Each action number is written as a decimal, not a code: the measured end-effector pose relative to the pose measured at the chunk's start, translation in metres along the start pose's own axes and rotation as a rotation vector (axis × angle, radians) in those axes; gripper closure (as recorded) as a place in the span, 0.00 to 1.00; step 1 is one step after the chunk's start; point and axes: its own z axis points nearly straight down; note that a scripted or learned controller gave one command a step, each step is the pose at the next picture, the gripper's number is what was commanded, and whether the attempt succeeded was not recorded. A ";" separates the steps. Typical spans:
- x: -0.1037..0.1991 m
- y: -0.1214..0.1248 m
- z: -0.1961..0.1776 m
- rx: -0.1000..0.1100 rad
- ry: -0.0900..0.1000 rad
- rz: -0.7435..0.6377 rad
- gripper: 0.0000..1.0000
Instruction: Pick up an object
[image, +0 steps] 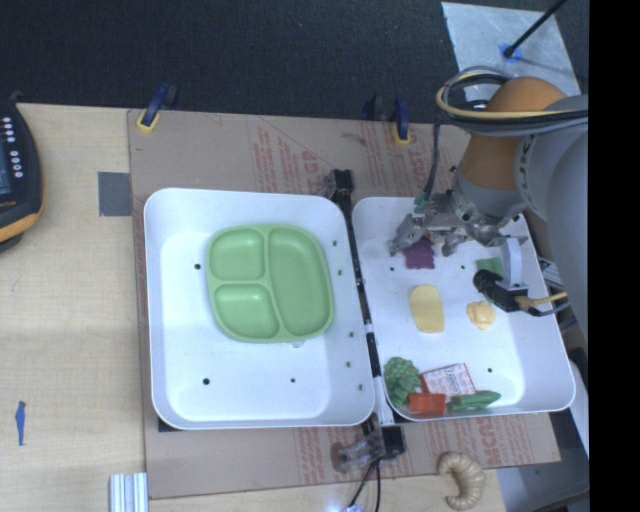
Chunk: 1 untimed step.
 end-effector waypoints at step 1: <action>-0.048 -0.070 0.013 0.006 -0.001 0.008 0.00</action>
